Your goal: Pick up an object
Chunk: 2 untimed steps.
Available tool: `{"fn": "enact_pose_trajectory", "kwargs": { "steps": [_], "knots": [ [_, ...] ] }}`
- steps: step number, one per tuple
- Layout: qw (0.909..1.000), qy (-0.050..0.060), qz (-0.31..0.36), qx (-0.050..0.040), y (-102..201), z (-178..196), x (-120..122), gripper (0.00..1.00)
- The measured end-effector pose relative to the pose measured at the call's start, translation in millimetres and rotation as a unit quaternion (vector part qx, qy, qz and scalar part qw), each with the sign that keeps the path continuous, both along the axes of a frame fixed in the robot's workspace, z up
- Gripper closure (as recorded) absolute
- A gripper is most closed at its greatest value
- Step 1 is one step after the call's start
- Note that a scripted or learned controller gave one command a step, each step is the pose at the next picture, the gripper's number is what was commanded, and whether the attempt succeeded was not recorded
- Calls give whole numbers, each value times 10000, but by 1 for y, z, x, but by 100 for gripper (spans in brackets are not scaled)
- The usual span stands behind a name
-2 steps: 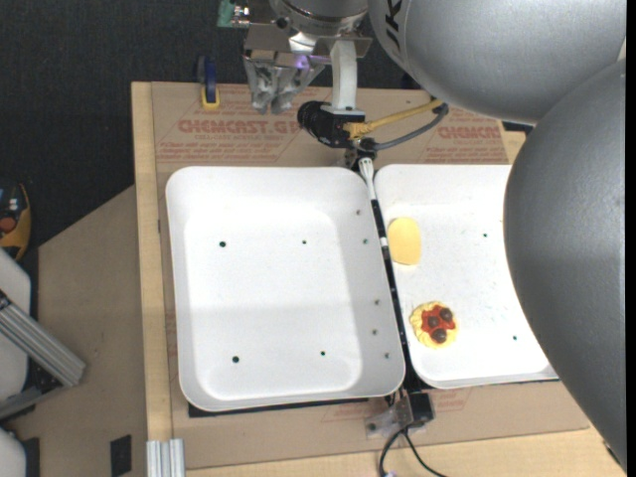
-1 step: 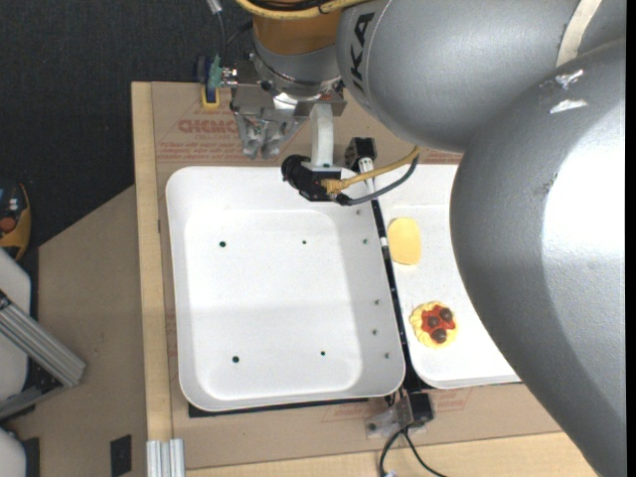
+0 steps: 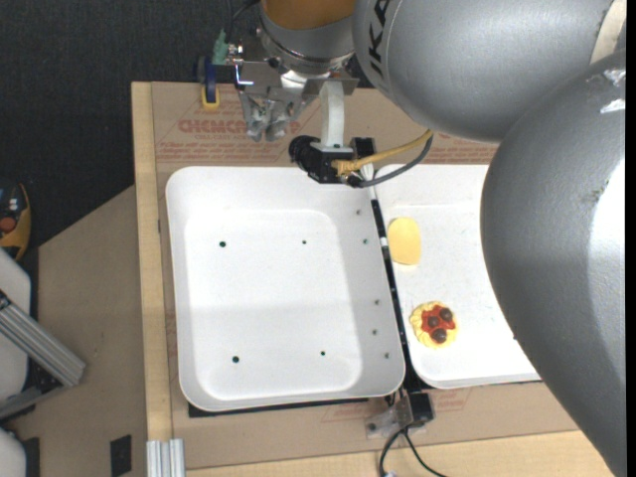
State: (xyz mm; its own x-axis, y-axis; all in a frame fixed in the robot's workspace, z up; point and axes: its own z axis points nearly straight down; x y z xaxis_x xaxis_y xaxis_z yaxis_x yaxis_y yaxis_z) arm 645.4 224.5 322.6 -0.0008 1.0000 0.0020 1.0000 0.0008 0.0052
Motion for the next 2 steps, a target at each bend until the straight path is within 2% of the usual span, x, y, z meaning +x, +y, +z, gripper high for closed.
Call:
{"fn": "enact_pose_trajectory", "kwargs": {
  "steps": [1, 2],
  "knots": [
    [10000, 6, 3, -1, 0, 24, -11, 100],
    [10000, 83, -9, -26, -1, -60, -46, 100]
  ]
}}
